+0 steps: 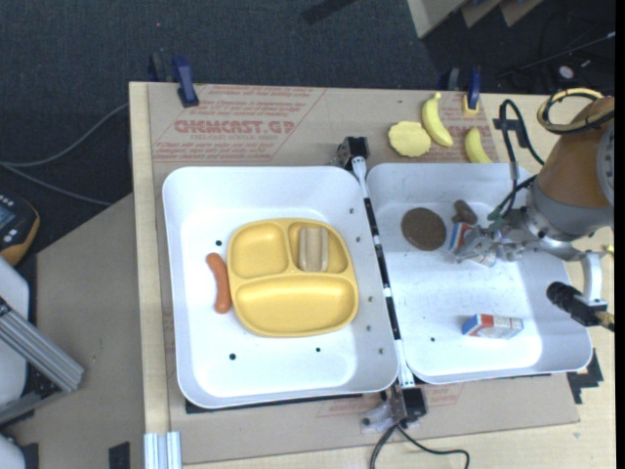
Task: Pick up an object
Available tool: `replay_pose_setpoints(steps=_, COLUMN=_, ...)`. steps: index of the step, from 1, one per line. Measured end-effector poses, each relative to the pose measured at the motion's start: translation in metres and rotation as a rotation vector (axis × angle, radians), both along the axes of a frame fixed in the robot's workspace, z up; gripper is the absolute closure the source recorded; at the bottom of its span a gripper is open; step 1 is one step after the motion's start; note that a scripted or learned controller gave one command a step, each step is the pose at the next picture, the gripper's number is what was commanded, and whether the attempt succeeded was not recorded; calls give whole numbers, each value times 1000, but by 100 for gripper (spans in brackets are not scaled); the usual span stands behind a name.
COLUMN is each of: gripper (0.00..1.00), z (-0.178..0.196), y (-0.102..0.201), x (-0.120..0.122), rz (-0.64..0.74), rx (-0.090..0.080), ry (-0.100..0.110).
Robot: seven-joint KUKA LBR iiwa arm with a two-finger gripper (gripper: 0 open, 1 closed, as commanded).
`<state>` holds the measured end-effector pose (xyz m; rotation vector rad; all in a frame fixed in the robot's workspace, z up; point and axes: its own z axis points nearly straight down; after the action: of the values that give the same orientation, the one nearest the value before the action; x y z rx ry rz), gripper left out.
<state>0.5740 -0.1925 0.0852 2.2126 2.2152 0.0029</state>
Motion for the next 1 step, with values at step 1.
replay_pose_setpoints(steps=1, gripper=0, z=-1, y=32, x=67, rz=5, rx=4, ry=10)
